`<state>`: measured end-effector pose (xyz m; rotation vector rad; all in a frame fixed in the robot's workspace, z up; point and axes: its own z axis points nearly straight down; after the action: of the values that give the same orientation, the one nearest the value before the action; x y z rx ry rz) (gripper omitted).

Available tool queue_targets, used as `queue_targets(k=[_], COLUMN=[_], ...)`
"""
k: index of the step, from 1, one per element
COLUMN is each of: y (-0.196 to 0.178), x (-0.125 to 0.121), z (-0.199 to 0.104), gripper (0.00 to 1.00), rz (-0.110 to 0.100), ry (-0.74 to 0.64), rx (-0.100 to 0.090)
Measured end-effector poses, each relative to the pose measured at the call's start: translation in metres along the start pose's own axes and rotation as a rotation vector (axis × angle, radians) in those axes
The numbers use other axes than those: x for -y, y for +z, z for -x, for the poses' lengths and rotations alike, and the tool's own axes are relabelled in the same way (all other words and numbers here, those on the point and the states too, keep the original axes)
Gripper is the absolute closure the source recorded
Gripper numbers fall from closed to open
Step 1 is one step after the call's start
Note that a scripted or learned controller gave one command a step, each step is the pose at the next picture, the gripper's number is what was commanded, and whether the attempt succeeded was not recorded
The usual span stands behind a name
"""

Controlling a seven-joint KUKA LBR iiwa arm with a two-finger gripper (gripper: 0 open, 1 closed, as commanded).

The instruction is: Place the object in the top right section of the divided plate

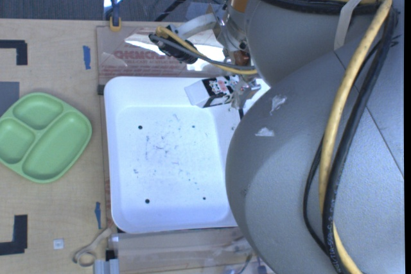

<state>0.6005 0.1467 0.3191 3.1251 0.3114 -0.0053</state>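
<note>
Green divided plate (43, 137), w/ 3 sections, is seen left of white bin (167, 157), on wood. Small white & black thing (204, 90) is seen at bin's far rim, by gripper (234, 92); its grip can't be told.

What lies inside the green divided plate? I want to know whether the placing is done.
All three sections of the green divided plate look bare; nothing lies in its top right section. No part of the plate is covered.
</note>
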Motion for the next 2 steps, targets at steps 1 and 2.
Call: queue_targets(k=[1,2], y=[-0.023,-0.062], x=[0.025,-0.067], z=[0.005,0.011], gripper=[1.0,1.0], rz=[0.0,0.002], ry=[-0.136,0.001], rx=[0.0,0.001])
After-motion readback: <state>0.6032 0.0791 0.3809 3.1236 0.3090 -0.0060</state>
